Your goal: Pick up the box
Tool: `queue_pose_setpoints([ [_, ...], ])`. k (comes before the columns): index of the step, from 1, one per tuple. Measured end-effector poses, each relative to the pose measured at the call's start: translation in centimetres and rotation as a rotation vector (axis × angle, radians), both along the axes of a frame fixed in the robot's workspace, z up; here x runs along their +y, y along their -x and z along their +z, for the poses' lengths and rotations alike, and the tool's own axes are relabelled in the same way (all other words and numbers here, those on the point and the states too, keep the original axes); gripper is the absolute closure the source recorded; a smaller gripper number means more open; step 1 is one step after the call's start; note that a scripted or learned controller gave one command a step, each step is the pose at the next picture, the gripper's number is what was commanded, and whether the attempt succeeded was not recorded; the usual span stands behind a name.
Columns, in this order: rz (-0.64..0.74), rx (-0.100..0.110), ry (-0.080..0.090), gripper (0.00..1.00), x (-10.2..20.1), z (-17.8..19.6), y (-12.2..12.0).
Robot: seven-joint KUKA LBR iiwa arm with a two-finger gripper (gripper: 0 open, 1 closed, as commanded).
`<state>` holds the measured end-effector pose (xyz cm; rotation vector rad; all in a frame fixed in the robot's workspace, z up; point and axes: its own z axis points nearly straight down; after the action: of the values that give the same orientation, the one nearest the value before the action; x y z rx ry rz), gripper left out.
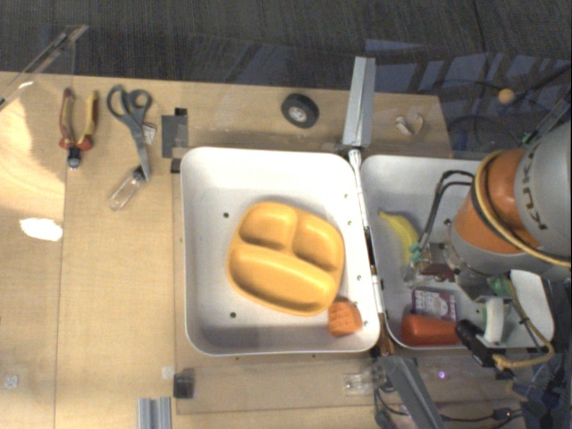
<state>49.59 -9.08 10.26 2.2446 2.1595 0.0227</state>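
Note:
The box (434, 305) is small and dark purple with a pale label. It lies flat in the right bin (393, 179), near that bin's front. A red object (428, 331) lies just in front of it, touching or nearly touching. The grey arm with its orange band (497, 206) reaches in from the right and hangs over this bin. Its gripper (436, 273) is directly behind the box and very close above it, and the wrist and cables partly cover it. Nothing shows the box lifted off the bin floor.
A yellow banana-like piece (400, 231) lies in the right bin to the gripper's left. The left bin (204, 239) holds a large yellow bread-shaped object (286, 256) and a small orange piece (343, 318). Scissors (134, 123), pliers (75, 125) and a tape roll (299, 109) lie on the bench.

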Motion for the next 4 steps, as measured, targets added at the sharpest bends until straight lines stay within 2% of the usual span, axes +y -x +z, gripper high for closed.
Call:
queue_pose_setpoints([
  [1,0.0,0.0,0.0,0.0,0.0,0.0,0.0],
  [2,-0.076,0.013,-0.011,0.0,-3.2,-1.3,0.4],
  [3,0.144,0.011,0.001,0.0,-2.1,-1.2,0.4],
  [4,0.119,0.012,-0.004,0.0,-4.8,-1.3,0.3],
])
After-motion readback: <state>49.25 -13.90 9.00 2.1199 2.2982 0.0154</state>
